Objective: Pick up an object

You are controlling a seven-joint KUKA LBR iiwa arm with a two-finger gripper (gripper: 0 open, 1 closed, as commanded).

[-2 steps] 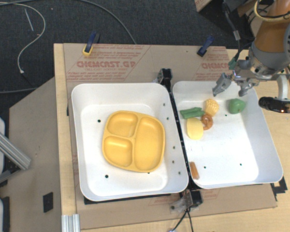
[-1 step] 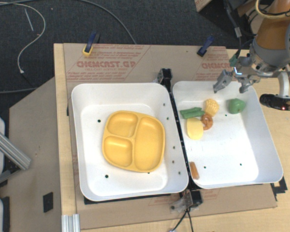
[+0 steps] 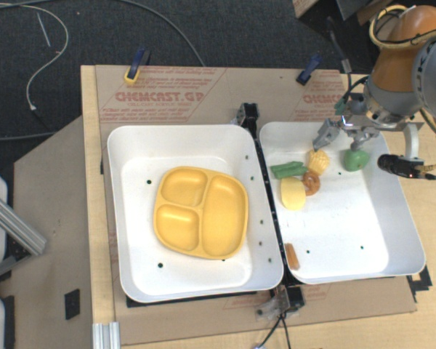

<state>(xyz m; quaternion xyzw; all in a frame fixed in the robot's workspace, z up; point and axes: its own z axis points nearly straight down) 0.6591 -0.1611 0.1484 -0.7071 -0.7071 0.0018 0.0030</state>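
My gripper [image 3: 344, 138] hovers over the back of the right bin [image 3: 392, 231], open, with nothing between its fingers. A round green object [image 3: 354, 159] lies just below its right finger [image 3: 363, 138]. A yellow corn cob [image 3: 318, 160] lies just below the left finger [image 3: 325, 132]. Further left in this bin are a green pod-like piece [image 3: 287, 169], a pale yellow block [image 3: 293, 194] and a small brown ring [image 3: 312, 184]. A small orange piece [image 3: 291, 256] rests at the bin's front left.
The left bin [image 3: 131, 195] holds a yellow divided plate [image 3: 201, 211]. A black divider [image 3: 265, 195] runs between the bins. Blue clamps [image 3: 136, 65] [image 3: 309, 70] grip the cardboard at the back.
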